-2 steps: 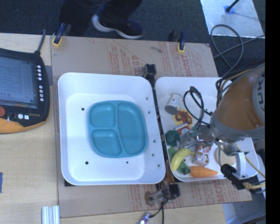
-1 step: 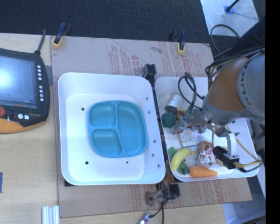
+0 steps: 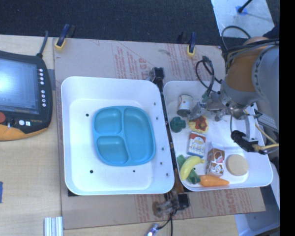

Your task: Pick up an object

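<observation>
Camera view gives us the table from above, with two white bins side by side on a cardboard sheet. The left bin carries a blue divided plate, well apart from everything else. The right bin is crowded: a small metal can on its side near the top left, a dark green lump below it, a red-and-yellow item beside that, a small carton, a brown packet, a banana with something green at its end, a carrot along the near wall and a round beige disc.

The grey arm reaches in from the right, and its claw sits low over the upper part of the right bin, between the can and the red-and-yellow item. Cables and dark fittings hang around it, so we cannot tell how it stands; nothing looks lifted. A pendant with a screen lies at the table's left edge.
</observation>
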`<state>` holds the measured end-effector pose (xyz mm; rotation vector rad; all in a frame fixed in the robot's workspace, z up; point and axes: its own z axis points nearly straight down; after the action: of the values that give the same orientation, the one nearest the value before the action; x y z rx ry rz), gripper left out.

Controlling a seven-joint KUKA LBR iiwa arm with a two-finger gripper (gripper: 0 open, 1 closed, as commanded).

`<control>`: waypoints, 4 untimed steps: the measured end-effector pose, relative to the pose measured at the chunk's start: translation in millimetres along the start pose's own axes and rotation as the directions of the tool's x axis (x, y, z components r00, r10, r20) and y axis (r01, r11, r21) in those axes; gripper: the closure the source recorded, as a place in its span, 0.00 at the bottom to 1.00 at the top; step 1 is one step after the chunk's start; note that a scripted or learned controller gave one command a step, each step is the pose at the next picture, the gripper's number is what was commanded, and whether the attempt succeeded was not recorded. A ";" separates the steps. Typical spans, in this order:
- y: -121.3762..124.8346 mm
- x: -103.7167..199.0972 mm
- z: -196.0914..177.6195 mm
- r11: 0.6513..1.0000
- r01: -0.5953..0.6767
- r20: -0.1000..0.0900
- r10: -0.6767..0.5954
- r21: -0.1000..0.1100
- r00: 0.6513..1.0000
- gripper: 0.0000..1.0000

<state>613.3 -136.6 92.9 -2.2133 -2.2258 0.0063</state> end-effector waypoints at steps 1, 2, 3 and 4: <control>-104.8 28.3 2.2 1.000 0.000 -0.001 0.000 0.001 1.000 0.00; -39.0 36.7 1.2 1.000 -0.002 -0.001 0.002 -0.002 1.000 0.00; -39.3 35.6 -8.7 1.000 -0.002 -0.001 0.002 0.000 1.000 1.00; -39.4 35.7 -8.6 1.000 -0.001 -0.001 0.001 0.000 1.000 0.00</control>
<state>573.8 -101.2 101.6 -2.2144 -2.2235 0.0049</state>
